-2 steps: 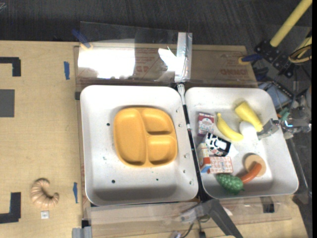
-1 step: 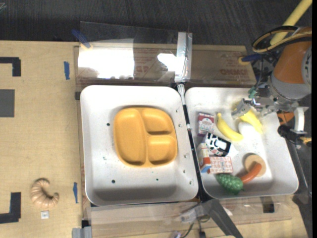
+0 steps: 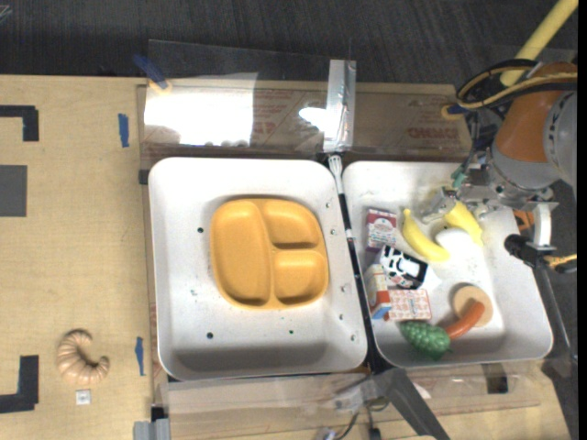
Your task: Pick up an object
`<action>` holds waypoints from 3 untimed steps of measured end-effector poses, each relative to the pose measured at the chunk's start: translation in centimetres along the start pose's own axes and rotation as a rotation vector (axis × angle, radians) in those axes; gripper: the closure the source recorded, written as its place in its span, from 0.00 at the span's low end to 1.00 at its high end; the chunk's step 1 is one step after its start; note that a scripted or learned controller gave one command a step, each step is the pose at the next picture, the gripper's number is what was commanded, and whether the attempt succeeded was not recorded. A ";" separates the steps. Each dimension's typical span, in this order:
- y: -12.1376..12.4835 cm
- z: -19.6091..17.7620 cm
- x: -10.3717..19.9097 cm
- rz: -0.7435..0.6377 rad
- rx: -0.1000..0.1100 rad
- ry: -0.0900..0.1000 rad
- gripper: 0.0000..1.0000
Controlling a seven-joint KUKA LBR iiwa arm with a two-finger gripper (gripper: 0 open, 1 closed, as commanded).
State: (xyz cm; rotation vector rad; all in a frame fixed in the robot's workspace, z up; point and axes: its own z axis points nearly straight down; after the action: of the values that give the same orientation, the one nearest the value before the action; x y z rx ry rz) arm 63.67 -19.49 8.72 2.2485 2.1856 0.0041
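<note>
Over the right bin, upper corner: the hand sits low beside two bananas, jaw width impossible to tell, nothing seen held. Same bin holds a white egg-like piece, small cartons, a green item and a red sausage; left bin holds a yellow divided tray. Step judged: approach to grasp; next calls for closing on a banana and lifting.

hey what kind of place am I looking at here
Most likely a robotics lab bench set up for grasping trials. Two white bins sit side by side, the left bin holding a yellow divided plate, the right bin cluttered with toy food, with a robot arm above it.
</note>
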 end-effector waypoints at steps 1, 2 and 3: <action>1.5 -3.4 -0.5 -0.055 -0.001 -0.001 0.00; 2.2 -0.3 -0.9 0.007 0.006 0.019 0.00; 2.4 -1.5 -1.3 0.008 -0.006 0.007 1.00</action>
State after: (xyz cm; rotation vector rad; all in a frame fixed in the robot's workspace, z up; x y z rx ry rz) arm 66.01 -20.87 10.24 2.2569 2.1772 0.0188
